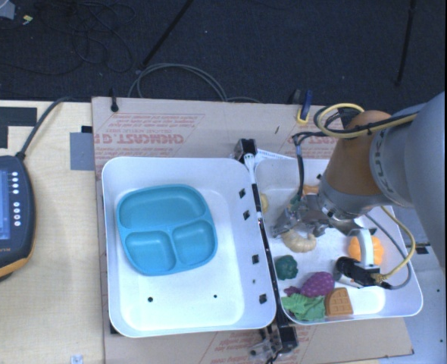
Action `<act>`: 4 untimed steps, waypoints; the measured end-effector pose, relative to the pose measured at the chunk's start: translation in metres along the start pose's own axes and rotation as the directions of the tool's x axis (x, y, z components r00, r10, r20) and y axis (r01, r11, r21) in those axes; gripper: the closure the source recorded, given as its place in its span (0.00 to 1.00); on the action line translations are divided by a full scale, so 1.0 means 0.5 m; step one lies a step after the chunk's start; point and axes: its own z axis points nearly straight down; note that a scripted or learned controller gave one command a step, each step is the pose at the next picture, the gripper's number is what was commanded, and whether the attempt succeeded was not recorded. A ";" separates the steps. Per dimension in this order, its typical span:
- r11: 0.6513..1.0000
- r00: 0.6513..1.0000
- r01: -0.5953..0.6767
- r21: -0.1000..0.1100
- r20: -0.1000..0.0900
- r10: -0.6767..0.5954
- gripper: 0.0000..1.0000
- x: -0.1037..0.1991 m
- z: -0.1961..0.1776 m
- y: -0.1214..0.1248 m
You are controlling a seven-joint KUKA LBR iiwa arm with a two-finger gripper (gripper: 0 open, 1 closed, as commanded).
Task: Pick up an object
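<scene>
the pale, curved toy food piece (299,242) is my pick: it lies on the floor of the right bin (405,298), near that bin's left wall, and the jaws (301,220) hang right over it, at or just above its upper edge. i cannot tell from this slant whether the jaws are wide or narrow, nor whether they touch it, and i see nothing held between them. i judge the piece to be a light, hollow plastic thing, stiff and smooth, so it may skid or squirt out if pinched on its rounded ends; i'd take it across the narrow middle of the curve. close below it sit a dark green piece (286,266), a purple grape bunch (318,284) and a leafy green piece (304,307), near enough to get nudged. the left bin (125,302) holds a blue divided tray (165,228), well apart from all this.
</scene>
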 end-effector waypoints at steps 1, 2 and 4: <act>1.000 1.000 0.001 -0.006 0.001 -0.001 0.00 0.020 -0.001 0.082; 1.000 1.000 0.003 -0.006 0.002 -0.003 0.00 0.002 -0.002 0.133; 1.000 1.000 0.004 -0.010 0.000 -0.004 1.00 0.121 -0.213 0.047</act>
